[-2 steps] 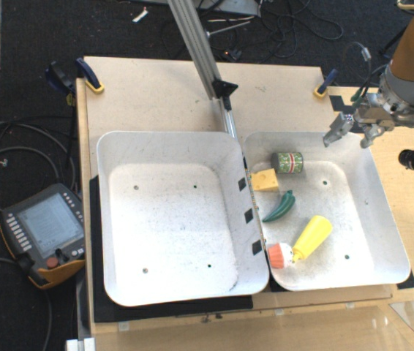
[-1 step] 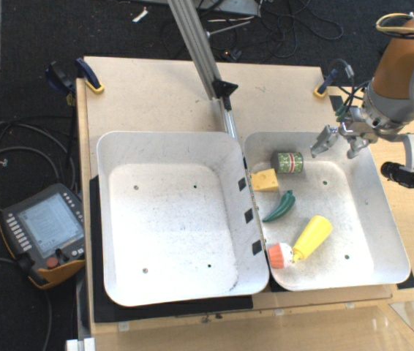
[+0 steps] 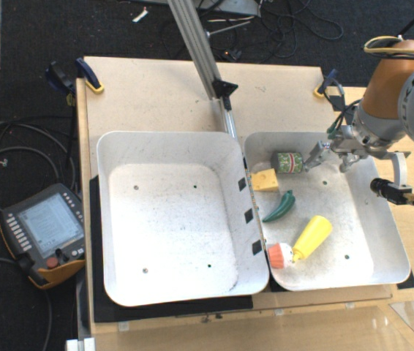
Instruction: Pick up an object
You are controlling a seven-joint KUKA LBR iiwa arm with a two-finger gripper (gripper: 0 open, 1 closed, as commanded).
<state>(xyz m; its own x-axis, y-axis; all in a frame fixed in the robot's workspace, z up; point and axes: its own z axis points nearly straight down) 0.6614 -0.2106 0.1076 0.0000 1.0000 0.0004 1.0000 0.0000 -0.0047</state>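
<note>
I am seeing my pincer [image 3: 329, 154] hanging spread open over the right bin [image 3: 382, 265], gripping nothing. The can [image 3: 289, 162] is lying just beside it, with the yellow bottle [image 3: 311, 237] nearer the bin's front.

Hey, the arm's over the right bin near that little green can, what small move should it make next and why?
Probably ease the gripper left and down over the green can. The can lies just beside the fingertips near the bin's back wall, nothing is between the fingers, and it is the closest object.
</note>
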